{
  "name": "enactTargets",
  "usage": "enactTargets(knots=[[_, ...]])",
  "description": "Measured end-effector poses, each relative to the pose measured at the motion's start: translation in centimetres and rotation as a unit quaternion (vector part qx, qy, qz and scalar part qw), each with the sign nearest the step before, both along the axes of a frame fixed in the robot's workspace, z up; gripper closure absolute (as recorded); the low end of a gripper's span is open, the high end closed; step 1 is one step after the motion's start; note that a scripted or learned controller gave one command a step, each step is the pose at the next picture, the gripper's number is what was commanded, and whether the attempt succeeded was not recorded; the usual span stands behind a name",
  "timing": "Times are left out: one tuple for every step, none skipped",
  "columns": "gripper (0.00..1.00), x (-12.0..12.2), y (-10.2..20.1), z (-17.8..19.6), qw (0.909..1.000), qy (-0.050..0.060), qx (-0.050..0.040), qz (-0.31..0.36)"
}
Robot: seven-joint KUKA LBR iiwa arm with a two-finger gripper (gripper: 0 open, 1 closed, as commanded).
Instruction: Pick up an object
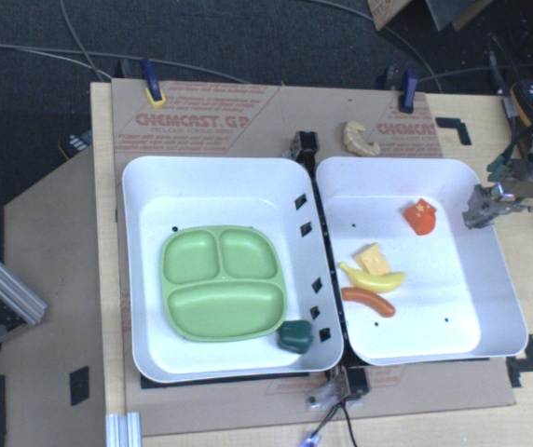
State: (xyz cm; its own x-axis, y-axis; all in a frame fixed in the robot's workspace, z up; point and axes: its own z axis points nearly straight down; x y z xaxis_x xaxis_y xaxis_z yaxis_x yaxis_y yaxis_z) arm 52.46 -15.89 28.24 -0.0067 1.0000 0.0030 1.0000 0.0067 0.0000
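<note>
Bench-top right bin [490,329]: claw [479,209] at its far-right rim, toys [375,273] well apart.

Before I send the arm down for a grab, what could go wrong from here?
1. The hand sits at the right bin's rim; a straight descent could strike the wall.
2. The banana, cheese wedge and hot dog lie bunched together, so a grab may catch two or push one away.
3. The red piece is small and could slip.
</note>
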Motion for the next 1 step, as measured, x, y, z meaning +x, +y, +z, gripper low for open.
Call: enactTargets(knots=[[1.00,-0.58,4.30,-0.60,1.0000,0.001,-0.0002,-0.001]])
